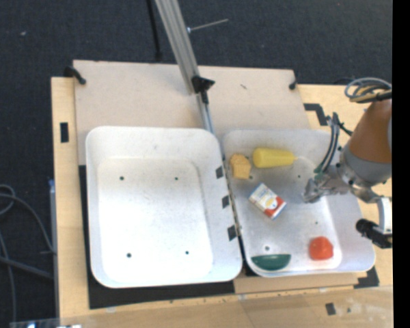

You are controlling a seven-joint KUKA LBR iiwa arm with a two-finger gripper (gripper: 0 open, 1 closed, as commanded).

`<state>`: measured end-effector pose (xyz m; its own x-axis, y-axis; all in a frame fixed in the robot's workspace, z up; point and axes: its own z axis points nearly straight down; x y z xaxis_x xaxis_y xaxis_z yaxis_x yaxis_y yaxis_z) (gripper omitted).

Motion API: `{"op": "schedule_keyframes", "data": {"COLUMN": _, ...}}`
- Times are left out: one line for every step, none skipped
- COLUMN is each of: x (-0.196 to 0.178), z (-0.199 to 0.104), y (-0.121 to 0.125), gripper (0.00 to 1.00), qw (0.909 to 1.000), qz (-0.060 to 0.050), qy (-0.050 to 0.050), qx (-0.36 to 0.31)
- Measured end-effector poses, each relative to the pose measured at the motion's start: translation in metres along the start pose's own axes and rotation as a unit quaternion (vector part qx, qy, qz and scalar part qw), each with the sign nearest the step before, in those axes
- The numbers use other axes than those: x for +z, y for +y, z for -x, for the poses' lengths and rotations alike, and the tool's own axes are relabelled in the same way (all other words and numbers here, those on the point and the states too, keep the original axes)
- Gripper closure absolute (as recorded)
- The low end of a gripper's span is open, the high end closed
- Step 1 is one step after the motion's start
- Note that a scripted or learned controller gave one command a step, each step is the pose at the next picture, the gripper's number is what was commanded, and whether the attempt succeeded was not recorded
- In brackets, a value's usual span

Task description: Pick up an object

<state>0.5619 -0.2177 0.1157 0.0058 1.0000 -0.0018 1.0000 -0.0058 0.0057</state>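
The right bin (pixel 297 141) holds several small objects. A yellow oblong piece (pixel 272 158) lies near its back wall, with a tan block (pixel 240 166) just left of it. In the middle lies a small white carton with red and orange print (pixel 267 201). A red rounded object (pixel 320 249) rests near the front right corner and a dark green bowl-shaped piece (pixel 270 260) lies at the front rim. My gripper (pixel 314 189) hangs over the right part of this bin, right of the carton and apart from it. Nothing shows between its fingers.
The left bin (pixel 157 207) sits beside the right one, joined by small black clips. A slanted metal rail (pixel 178 36) rises from behind the bins. Cables loop at the arm's upper right and on the floor at left.
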Motion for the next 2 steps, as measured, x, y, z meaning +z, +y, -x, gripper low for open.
{"op": "schedule_keyframes", "data": {"x": -0.058, "z": -0.005, "y": 0.009, "gripper": 1.00, "qw": 1.0000, "qz": 0.001, "qy": 0.000, "qx": -0.005}}
{"op": "schedule_keyframes", "data": {"x": -0.102, "z": -0.003, "y": 0.010, "gripper": 1.00, "qw": 1.0000, "qz": 0.000, "qy": 0.000, "qx": -0.005}}
